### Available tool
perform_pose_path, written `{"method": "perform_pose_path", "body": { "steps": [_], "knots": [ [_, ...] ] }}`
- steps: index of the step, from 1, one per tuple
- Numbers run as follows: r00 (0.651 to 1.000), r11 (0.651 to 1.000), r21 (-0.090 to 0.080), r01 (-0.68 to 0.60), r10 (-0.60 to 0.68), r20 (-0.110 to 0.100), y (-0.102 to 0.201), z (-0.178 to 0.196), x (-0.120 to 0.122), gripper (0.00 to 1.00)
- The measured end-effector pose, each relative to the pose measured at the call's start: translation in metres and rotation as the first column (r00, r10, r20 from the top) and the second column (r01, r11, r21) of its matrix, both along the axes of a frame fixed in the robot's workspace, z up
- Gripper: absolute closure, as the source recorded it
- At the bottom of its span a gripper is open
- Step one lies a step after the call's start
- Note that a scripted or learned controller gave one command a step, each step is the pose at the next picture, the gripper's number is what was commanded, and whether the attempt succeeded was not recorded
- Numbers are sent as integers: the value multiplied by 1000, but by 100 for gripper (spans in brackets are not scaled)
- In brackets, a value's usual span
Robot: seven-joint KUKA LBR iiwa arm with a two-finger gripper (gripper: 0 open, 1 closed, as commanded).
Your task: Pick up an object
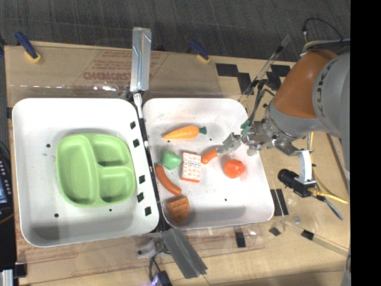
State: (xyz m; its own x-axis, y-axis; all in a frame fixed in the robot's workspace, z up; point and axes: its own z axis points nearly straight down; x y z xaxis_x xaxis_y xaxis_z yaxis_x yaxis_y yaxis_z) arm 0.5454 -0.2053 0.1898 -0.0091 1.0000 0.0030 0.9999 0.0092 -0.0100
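In the right bin [253, 198] lie a long orange carrot [181, 133], a small orange piece [209, 156], a red tomato [234, 168], a green toy [172, 159], a white patterned box [191, 167], a red-brown sausage [167, 179] and a brown bread piece [178, 207]. My gripper [241, 146] hangs over the bin's right side, just above the tomato and to the right of the small orange piece. Its fingers stand open with nothing between them.
The left bin [30, 159] holds a green divided plate [95, 169]. A metal bar [140, 58] rises at the back between the bins. Blue clamps [28, 46] sit on the cardboard behind the bins.
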Motion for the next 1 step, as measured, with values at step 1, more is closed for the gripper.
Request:
{"method": "perform_pose_path", "body": {
  "steps": [1],
  "knots": [
    [993,993,1,-115,115,1,-4,-17,-26,0]
  ]
}}
